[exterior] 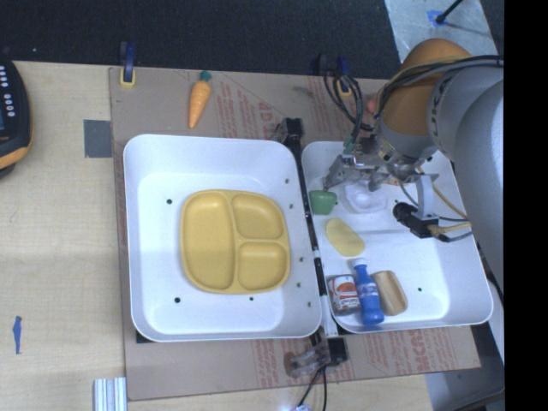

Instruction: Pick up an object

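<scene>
My gripper (366, 178) hangs low over the far end of the right bin (462, 302), with its fingers spread open and nothing between them. Just in front of it lies a pale, clear-looking object (366, 200). A green piece (323, 201) lies left of the gripper by the bin wall. Nearer the camera are a yellow oval (345, 236), a red can (344, 294), a blue bottle (368, 294) and a tan block (391, 292) in a row at the front.
The left bin (150, 306) holds a yellow divided plate (235, 240). A toy carrot (199, 99) lies on the bench behind that bin. The grey arm (462, 135) and a black cable part (415, 219) cover the right bin's far right side.
</scene>
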Tool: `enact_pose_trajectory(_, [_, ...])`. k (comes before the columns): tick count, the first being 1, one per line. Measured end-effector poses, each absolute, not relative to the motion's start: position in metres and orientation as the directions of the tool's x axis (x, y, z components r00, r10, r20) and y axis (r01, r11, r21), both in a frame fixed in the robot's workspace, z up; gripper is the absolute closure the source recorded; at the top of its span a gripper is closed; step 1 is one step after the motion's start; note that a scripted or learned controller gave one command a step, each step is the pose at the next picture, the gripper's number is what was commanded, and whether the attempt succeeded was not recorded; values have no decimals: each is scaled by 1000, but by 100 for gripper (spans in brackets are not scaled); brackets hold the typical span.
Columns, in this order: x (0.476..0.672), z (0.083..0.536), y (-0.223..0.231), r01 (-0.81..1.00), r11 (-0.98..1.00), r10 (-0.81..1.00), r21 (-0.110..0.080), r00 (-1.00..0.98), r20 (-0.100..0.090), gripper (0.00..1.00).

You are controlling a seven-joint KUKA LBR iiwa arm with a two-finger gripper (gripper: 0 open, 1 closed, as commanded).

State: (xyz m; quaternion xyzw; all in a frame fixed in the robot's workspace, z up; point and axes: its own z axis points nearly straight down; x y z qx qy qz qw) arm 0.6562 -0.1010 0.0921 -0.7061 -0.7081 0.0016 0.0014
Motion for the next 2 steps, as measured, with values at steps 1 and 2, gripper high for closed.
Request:
enact_pose_trajectory(1, [656, 92, -93, 1000, 5, 1000, -7, -5, 0, 0])
enact_pose_trajectory(2, [656, 92, -98, 1000, 3, 1000, -6, -3, 0, 0])
